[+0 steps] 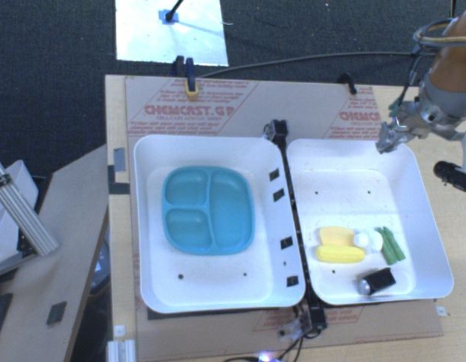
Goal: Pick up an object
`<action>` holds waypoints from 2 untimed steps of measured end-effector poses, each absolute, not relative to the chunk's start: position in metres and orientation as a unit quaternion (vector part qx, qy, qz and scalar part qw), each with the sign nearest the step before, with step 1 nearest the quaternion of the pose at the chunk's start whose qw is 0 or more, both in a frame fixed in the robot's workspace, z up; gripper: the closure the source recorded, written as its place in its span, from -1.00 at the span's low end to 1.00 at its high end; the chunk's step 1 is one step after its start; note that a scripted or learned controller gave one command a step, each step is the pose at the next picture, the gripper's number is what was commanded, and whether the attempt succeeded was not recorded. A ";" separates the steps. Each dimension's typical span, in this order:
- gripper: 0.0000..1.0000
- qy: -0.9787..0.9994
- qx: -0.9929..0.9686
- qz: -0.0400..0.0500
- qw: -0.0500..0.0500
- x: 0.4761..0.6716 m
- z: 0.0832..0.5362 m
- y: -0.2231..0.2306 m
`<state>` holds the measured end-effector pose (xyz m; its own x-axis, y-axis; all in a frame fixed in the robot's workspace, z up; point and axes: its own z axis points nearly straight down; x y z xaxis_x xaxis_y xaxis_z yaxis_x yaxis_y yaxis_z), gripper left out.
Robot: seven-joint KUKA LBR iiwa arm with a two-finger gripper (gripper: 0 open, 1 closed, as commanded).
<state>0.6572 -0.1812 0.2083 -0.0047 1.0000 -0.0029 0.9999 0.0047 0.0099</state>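
Nothing has been picked up yet: the gripper [387, 139] is seen over the far corner of the right bin [346, 164], its jaws not clearly readable, well apart from the yellow object [339, 254] lying near the front.

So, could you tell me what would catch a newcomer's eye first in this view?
Probably the blue divided plate in the middle of the left bin. Next, the cluster in the right bin's near corner: yellow pieces, green beans, a black cylinder. The gripper hangs over that bin's far edge.
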 end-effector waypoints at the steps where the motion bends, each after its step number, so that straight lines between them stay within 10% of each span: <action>1: 1.00 0.709 0.705 0.001 0.002 0.659 0.226 -0.181; 2: 1.00 0.711 0.704 0.002 0.001 0.658 0.237 -0.129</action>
